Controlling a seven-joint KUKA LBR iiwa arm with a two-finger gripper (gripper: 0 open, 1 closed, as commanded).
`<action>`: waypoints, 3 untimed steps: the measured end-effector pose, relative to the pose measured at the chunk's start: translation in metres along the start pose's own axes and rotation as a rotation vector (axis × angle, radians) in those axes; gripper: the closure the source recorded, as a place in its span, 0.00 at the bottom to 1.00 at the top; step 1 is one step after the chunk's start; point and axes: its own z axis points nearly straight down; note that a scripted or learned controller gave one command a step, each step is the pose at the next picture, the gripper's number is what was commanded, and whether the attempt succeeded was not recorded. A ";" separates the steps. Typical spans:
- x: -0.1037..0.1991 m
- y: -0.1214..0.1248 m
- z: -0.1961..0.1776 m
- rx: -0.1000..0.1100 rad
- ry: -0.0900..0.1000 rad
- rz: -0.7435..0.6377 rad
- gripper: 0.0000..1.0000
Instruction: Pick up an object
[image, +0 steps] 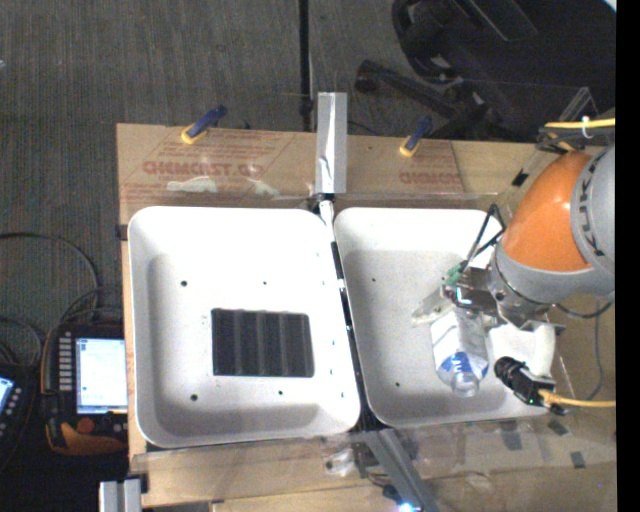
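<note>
A clear plastic water bottle (459, 352) with a blue cap end lies in the right bin (400, 260), toward its front right. My gripper (468, 300) hangs directly over the bottle's upper end, under the orange band of the arm (545, 225). The wrist hides the fingers, and I cannot tell whether the bottle is between them. In the left bin (180, 250) a flat black ribbed rectangle (262, 343) lies in the middle of the floor.
The arm's body covers the right bin's right side. A metal post (330, 145) stands at the back between the bins. Two clamps (203, 123) sit on the cardboard behind. A pendant with a lit screen (95, 375) lies left of the bench.
</note>
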 end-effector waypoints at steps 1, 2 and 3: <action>-0.043 0.012 0.037 0.001 -0.002 -0.059 0.00; -0.086 0.003 0.075 -0.028 -0.008 -0.356 0.00; -0.084 0.004 0.067 -0.029 -0.007 -0.358 1.00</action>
